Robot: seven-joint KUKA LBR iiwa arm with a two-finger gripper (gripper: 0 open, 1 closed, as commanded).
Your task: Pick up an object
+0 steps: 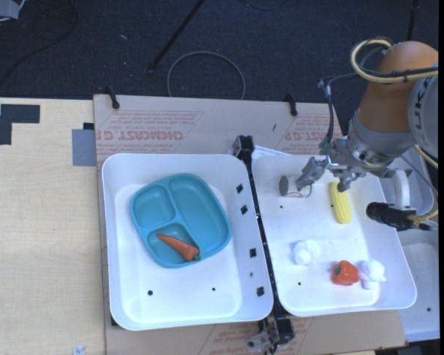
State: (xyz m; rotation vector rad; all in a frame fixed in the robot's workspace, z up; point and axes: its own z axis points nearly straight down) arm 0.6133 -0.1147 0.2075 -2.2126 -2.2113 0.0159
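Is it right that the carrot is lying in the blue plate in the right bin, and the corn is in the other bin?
Not quite. The camera view shows the carrot lying in the blue plate in the left bin, not the right one. The corn is in the other bin, the right bin.
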